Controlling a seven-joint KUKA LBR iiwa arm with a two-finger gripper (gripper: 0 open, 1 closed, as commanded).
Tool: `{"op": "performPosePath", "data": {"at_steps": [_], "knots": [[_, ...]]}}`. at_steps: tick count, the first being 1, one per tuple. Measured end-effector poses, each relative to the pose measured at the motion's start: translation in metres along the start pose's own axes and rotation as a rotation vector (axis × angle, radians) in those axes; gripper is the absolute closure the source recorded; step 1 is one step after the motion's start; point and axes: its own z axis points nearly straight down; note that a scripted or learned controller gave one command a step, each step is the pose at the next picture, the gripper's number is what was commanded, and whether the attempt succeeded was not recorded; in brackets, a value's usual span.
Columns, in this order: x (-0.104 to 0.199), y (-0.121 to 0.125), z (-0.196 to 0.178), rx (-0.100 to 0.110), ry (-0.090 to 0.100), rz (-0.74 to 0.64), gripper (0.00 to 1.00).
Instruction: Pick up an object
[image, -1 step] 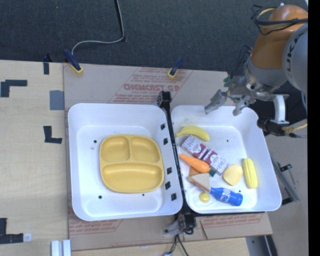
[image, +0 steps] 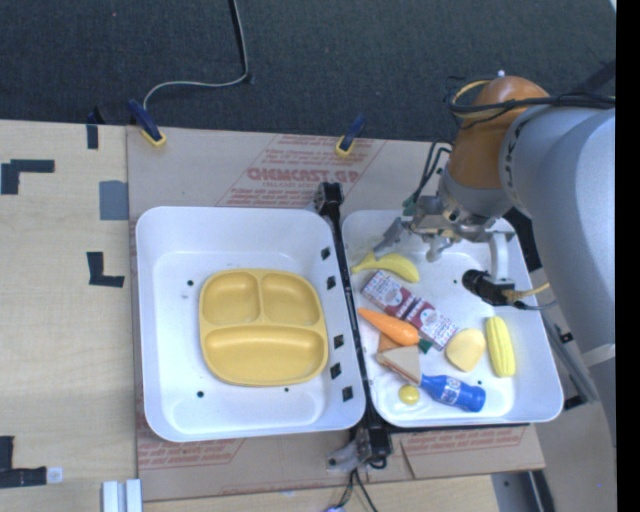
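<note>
Two white bins sit side by side on the counter (image: 70, 300). Left bin (image: 165, 400) carries a yellow divided plate (image: 264, 326), with bare floor all round it. Right bin (image: 535, 395) carries the pickable items, crowded from centre toward 6 o'clock.

Arm (image: 560, 180) enters from 3 o'clock, wrist over the right bin's 12 o'clock end. Claw (image: 420, 238) hangs above the floor there, fingers spread, nothing between them.

Items, large to small: snack packet (image: 408, 305) at bin centre; carrot (image: 390, 326) touching its 7 o'clock edge; banana (image: 393, 266) at 11 o'clock, just beside the claw; blue bottle (image: 453, 392) at 6 o'clock; corn cob (image: 500, 346) at 4 o'clock; sandwich wedge (image: 401, 362); pale yellow lump (image: 465, 350); small yellow ball (image: 408, 395).

Judgement: banana is the nearest candidate. It lies close to the divider wall, so straddle it across its short width and descend straight.

Room: open floor at 1–2 o'clock of the bin; a black fitting (image: 487, 287) on the arm sits low there. Packet and carrot touch; risk of dragging both.
</note>
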Motion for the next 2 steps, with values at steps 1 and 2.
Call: {"op": "performPosePath", "data": {"at_steps": [1, 2], "knots": [[0.0195, 0.0084, 0.0327, -0.005, -0.003, 0.0, 0.0], [0.0197, 0.0087, 0.0228, -0.006, -0.003, 0.0, 1.0]]}}
